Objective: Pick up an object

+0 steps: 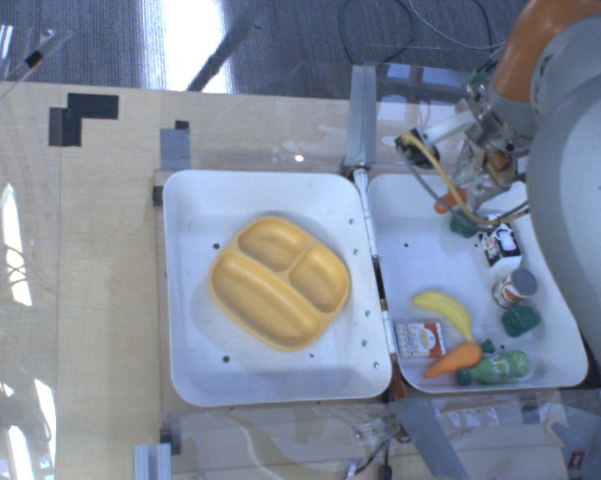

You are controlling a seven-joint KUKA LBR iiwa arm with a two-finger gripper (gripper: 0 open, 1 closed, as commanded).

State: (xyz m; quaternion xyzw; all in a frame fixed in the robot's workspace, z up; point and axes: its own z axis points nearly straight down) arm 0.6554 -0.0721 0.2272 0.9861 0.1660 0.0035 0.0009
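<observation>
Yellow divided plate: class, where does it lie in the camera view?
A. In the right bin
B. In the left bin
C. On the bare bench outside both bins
B: the yellow divided plate rests inside the left bin, while the banana and carrot lie in the right bin.

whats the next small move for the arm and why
Probably lower the end effector a little into the back of the right bin. It sits above that corner, near a small green item and an orange piece, while the banana and carrot lie further forward, so the nearest targets are just under it.
</observation>
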